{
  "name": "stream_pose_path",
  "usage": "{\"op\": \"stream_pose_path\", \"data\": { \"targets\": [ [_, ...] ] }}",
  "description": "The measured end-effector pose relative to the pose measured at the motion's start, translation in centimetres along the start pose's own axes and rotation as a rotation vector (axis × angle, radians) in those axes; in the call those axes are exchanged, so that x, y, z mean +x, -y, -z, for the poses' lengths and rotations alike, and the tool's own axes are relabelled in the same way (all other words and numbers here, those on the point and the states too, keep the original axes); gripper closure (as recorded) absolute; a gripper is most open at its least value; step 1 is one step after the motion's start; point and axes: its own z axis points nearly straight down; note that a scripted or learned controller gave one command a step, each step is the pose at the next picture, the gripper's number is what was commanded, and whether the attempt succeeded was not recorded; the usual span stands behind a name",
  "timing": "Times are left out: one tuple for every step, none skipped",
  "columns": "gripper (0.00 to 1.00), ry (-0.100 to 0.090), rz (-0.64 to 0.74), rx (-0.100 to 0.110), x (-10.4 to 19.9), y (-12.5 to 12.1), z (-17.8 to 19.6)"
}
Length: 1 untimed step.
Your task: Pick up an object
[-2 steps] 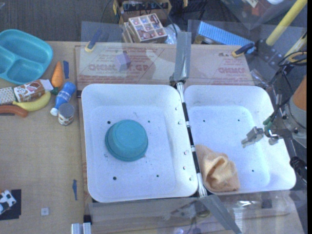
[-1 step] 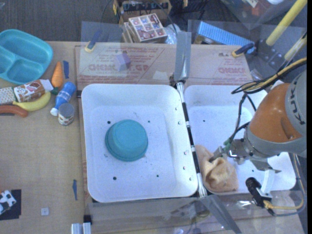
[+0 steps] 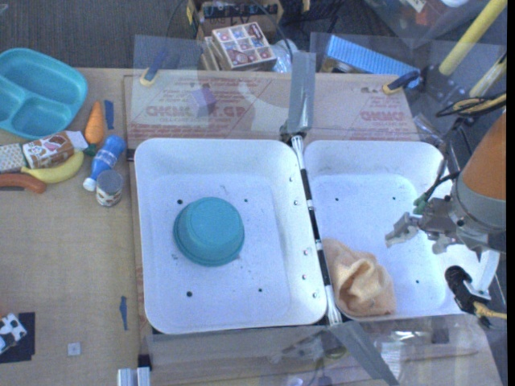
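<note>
A teal bowl point(image 3: 209, 230) lies upside down in the middle of the left bin point(image 3: 153, 163). A crumpled tan cloth point(image 3: 366, 280) sits in the near left corner of the right bin point(image 3: 362, 155). My gripper point(image 3: 420, 240) hangs over the right side of the right bin, up and to the right of the cloth and apart from it. Its fingers point(image 3: 399, 233) are spread open, with only white bin floor showing between them. The grey arm with its orange band point(image 3: 487, 171) comes in from the right edge.
On the bench left of the bins lie a blue divided tray point(image 3: 36, 91), a carrot point(image 3: 95, 123), a banana point(image 3: 52, 171), a small bottle point(image 3: 103, 161) and a can point(image 3: 109, 188). Cardboard and boxes point(image 3: 241, 45) stand behind the bins. A black cable point(image 3: 459, 284) hangs by the right bin's edge.
</note>
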Motion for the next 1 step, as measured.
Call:
{"op": "stream_pose_path", "data": {
  "targets": [
    [0.00, 0.001, 0.116, -0.007, 4.58, -2.92, -8.54]
  ]
}}
